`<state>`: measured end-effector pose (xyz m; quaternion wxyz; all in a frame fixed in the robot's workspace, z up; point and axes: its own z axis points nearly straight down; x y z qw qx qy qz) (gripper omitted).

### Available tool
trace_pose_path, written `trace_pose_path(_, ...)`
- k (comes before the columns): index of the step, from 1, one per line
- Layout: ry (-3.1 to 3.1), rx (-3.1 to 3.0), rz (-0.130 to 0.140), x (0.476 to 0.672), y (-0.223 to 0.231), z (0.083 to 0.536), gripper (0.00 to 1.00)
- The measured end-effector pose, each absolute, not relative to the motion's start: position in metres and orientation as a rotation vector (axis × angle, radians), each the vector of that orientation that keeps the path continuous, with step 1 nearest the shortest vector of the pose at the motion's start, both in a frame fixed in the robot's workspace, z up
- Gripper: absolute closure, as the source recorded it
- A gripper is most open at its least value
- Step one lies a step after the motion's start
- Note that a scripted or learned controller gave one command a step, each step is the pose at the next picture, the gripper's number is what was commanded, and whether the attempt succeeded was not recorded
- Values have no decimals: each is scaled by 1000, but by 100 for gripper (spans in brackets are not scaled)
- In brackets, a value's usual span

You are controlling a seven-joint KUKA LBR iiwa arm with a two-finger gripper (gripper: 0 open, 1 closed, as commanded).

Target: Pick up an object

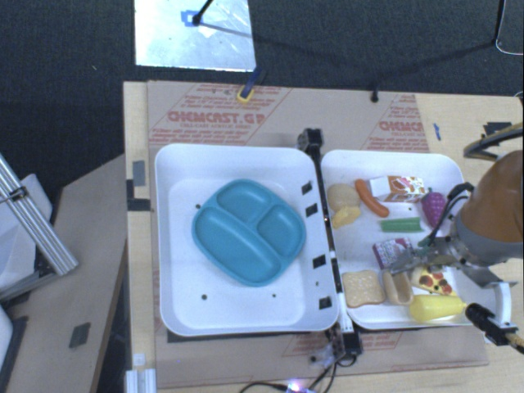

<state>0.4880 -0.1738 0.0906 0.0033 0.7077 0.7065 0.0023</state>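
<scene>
The right bin holds several toy foods: an orange sausage, a pale yellow piece, a small carton, a purple eggplant, a green stick, a purple box, a bread slice, a bun, a pizza slice and a yellow fruit. My gripper reaches in from the right, low over the bin's near part. It sits just right of the purple box and above the bun. Its tip is blurred against the toys.
The left bin holds a blue divided plate. A black divider with clips runs between the bins. The arm's orange band fills the right edge over the right bin's corner. A shiny metal sheet lies beyond the bench.
</scene>
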Motion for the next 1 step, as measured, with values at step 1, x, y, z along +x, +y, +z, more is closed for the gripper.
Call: trace_pose_path(1, 2196, 2206, 10, 491, -178, 103, 100)
